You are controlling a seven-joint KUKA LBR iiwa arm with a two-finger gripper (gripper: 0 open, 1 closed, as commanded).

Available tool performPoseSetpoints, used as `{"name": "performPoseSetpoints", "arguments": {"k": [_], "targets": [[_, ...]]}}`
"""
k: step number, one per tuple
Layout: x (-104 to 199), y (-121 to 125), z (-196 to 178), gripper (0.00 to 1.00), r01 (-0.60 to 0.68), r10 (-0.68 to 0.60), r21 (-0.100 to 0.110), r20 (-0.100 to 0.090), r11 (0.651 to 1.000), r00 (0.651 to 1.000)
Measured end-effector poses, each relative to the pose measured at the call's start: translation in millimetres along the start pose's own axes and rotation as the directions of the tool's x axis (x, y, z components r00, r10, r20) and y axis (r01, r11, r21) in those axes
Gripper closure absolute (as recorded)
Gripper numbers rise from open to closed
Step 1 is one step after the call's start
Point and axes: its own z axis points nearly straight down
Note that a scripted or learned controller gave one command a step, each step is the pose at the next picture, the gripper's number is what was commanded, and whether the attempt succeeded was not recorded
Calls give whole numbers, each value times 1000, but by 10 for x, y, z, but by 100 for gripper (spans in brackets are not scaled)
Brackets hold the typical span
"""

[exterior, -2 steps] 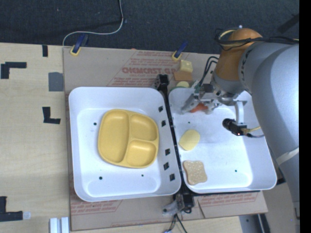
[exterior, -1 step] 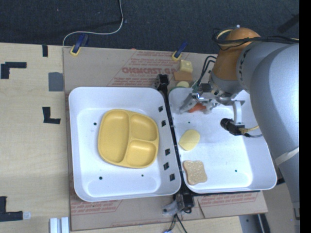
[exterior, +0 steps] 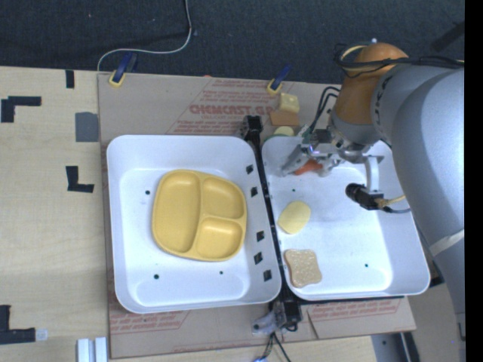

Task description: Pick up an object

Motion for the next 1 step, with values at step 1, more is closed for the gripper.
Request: {"name": "performPoseSetpoints", "arguments": {"k": [1], "targets": [[156, 1, 2, 0, 1, -1, -1, 2, 1000, 1000]]}}
